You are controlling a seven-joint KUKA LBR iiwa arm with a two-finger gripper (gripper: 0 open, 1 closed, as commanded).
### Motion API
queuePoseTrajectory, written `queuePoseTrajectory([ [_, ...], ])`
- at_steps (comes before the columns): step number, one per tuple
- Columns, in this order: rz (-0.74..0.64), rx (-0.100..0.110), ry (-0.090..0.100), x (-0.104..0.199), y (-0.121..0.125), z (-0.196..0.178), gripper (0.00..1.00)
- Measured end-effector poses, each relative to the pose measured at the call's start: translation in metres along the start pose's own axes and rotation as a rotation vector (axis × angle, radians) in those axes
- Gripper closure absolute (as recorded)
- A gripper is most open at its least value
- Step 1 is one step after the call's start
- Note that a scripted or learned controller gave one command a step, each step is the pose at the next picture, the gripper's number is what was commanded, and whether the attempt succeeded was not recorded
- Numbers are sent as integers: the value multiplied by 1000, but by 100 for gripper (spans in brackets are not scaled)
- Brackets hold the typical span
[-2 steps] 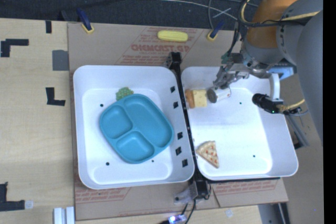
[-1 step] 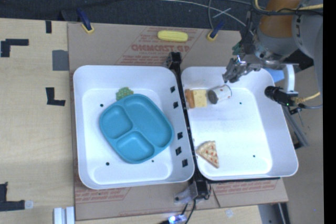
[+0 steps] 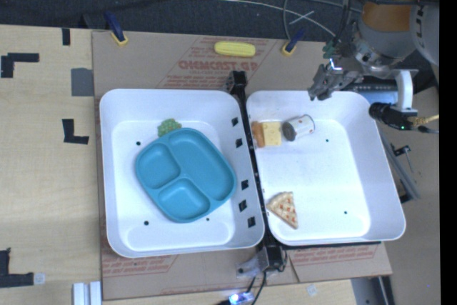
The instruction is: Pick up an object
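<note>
My gripper point(image 3: 321, 87) hangs over the far rim of the right bin point(image 3: 371, 175), above and to the right of the objects, with nothing between its fingers. In that bin a small white and grey cylinder point(image 3: 298, 127) lies beside a yellow cheese-like block point(image 3: 266, 133) near the far left corner. A pizza slice point(image 3: 283, 209) rests near the bin's front left. The left bin point(image 3: 118, 153) holds a blue divided plate point(image 3: 185, 174) with a small green piece point(image 3: 169, 127) at its far edge.
A yellow banana-like object point(image 3: 234, 49) lies on the cardboard behind the bins. Clamps point(image 3: 116, 31) hold the cardboard's far edge. Cables run along the back, and a black bracket point(image 3: 238, 82) sits between the bins.
</note>
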State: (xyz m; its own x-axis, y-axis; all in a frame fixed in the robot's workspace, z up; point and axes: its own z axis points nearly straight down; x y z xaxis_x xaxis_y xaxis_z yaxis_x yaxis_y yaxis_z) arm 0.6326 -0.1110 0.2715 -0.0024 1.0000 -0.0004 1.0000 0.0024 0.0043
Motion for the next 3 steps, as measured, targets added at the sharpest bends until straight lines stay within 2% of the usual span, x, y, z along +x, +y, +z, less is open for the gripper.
queuePoseTrajectory([
  [1,-3,6,2,51,-20,-3,100],
  [3,-3,9,1,147,-68,33,100],
])
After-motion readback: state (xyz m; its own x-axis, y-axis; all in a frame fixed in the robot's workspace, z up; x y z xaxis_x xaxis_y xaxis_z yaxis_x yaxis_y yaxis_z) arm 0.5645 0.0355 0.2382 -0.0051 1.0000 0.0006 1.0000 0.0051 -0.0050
